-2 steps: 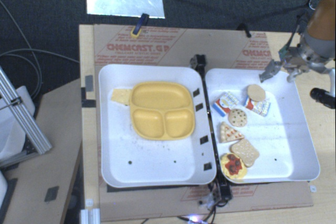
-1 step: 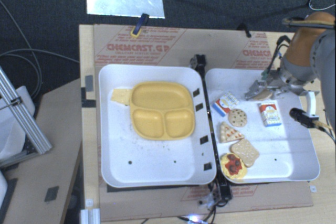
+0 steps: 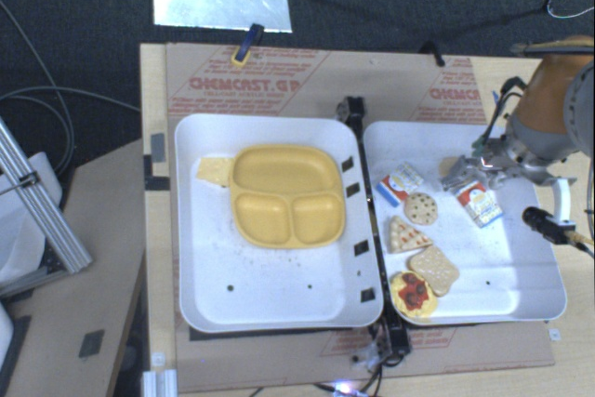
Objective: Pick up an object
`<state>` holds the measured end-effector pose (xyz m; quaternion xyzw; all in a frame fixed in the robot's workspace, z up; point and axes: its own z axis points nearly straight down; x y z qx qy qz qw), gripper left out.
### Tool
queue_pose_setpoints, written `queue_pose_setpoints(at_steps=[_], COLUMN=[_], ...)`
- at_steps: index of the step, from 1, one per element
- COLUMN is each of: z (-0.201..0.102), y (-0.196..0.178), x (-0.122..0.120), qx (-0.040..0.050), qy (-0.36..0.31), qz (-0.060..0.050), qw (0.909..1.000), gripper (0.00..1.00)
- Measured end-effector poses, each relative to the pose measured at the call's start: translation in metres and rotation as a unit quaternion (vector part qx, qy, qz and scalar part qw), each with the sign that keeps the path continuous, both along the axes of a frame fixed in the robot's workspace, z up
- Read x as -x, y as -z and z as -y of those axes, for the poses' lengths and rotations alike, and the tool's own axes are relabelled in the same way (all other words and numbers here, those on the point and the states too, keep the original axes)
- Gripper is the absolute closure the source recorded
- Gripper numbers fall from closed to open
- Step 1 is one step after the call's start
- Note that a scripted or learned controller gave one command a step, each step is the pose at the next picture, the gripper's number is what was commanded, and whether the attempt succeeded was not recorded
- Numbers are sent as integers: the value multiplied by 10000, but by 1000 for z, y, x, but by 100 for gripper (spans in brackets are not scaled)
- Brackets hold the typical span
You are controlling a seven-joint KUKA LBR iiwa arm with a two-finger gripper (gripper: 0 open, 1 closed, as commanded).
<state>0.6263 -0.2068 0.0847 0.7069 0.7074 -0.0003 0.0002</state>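
Over right bin [image 3: 521, 293], jaws [image 3: 462, 174] beside red-white carton [image 3: 479, 204]; grip state unclear.

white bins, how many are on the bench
2. The left white bin holds a yellow divided plate. The right white bin holds small toy food pieces, with the arm reaching over its upper right part.
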Motion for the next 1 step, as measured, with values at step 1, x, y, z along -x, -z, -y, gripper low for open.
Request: queue_pose_setpoints(at_steps=[1], z=[-49], y=[0], x=[0], qx=[-8], qy=[-36], qz=[3], qw=[10000], gripper=[0])
